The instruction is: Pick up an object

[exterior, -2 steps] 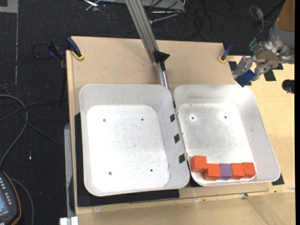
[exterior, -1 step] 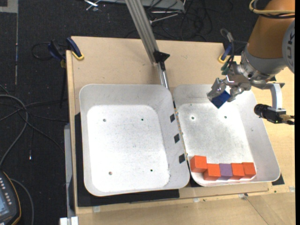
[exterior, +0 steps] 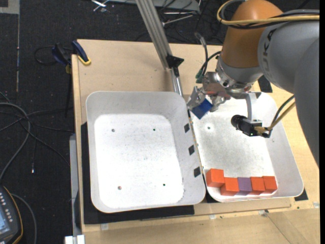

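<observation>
Nearest the camera, orange cube-shaped blocks [exterior: 231,184] and one purple block [exterior: 245,184] lined the right white plastic bin's [exterior: 284,151] near edge. Farther back, the claw [exterior: 203,104] was clamped on a small blue block [exterior: 202,109], raised over that bin's far-left corner, beside the left white bin [exterior: 101,105].

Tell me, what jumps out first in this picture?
The big grey arm with its orange band reaches in from the right, its gripper high over the right bin's far left corner with a blue block between its fingers. Next, a row of orange blocks with one purple block lines that bin's near edge. The left bin sits beside it.
</observation>
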